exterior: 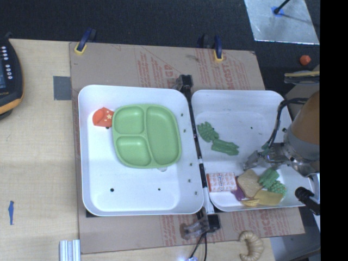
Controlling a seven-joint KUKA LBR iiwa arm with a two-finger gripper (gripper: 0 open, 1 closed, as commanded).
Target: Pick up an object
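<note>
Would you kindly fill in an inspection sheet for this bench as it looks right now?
Surface: cardboard sheet clamped over a wooden bench, bearing left bin and right bin.
Job's things: green divided plate and red piece in the left bin; green toy pieces, small printed box and a pile of toy food in the right bin.
Clutter: curled tan object on the bench below the right bin.
Gripper: gripper low over the right bin's right side.
Cables: black cable along the arm.
Surroundings: handheld controller at the left edge.
</note>
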